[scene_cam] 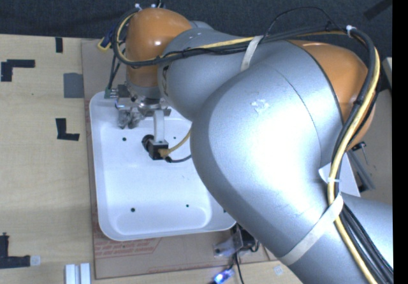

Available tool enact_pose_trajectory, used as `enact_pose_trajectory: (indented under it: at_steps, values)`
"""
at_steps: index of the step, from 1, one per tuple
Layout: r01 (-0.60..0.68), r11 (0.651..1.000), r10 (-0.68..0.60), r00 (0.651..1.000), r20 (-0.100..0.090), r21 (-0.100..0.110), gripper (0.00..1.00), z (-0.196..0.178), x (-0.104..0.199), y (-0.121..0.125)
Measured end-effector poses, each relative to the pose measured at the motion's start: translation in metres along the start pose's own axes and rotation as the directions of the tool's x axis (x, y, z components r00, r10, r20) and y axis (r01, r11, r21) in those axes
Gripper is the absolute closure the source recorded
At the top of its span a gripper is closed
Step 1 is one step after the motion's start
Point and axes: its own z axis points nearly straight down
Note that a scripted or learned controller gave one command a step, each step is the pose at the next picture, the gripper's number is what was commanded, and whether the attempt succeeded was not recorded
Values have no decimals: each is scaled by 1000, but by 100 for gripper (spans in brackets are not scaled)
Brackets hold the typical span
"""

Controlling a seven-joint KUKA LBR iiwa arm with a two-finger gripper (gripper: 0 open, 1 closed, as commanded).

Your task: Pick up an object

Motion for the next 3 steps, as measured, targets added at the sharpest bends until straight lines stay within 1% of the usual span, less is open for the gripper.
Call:
enact_pose_trajectory:
  at_steps: [1,2,3]
  values:
    - [-19,1000,19,1000,7,3,100,-55,-105,-69]
    - [-9,1000,9,1000,2,-12,100,-150,-96,-41]
    - [-9,1000,10,1000,4,-4,100,-161,-100,2]
